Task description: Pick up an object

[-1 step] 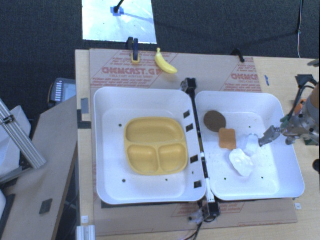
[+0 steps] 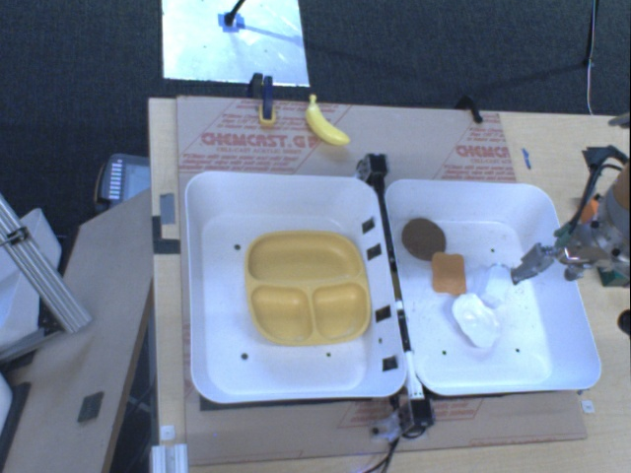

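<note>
step: approach | gripper (image 2: 523, 269) over right bin (image 2: 552, 363), beside white lump (image 2: 476, 318) | jaws: cannot tell | you centre over one object, clear of orange block (image 2: 449, 273), before descending

Gripper (image 2: 525, 266) low, seemingly tilted leftward
</note>
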Action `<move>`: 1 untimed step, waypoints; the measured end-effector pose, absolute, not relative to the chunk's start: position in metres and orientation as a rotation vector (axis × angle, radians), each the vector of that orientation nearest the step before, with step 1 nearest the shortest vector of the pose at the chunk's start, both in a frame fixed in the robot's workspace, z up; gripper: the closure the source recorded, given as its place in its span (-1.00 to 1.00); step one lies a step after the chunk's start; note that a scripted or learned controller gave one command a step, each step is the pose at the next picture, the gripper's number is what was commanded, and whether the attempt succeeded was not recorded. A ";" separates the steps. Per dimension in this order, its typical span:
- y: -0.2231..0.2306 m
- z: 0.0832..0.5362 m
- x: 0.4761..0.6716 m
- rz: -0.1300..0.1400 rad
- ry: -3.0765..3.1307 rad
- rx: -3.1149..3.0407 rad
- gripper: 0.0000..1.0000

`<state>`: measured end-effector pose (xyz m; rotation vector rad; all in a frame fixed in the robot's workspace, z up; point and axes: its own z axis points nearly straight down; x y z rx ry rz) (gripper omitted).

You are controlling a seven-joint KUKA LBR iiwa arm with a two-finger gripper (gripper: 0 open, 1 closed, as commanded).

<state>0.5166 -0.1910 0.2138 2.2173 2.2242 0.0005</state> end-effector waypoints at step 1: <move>-0.193 0.171 0.521 -0.001 2.224 2.220 -1.00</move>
